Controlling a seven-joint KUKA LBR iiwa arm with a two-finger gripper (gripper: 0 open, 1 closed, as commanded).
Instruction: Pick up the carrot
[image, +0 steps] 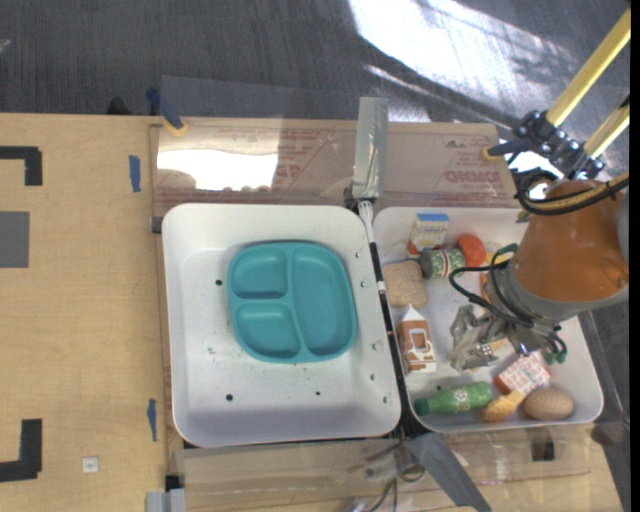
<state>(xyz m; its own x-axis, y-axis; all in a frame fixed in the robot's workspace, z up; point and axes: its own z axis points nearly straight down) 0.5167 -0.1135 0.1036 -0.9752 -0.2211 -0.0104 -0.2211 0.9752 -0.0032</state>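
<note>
Camera view: gripper hangs over the right bin, finger state indeterminable; carrot lies near the front wall, between bottle and potato, so descend squarely above it

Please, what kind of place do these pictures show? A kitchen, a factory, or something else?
Probably a robotics lab bench, not a kitchen. Two white bins sit side by side on a plywood bench, a teal divided plate in the left one. The gripper hangs over toy food such as a green bottle.
</note>
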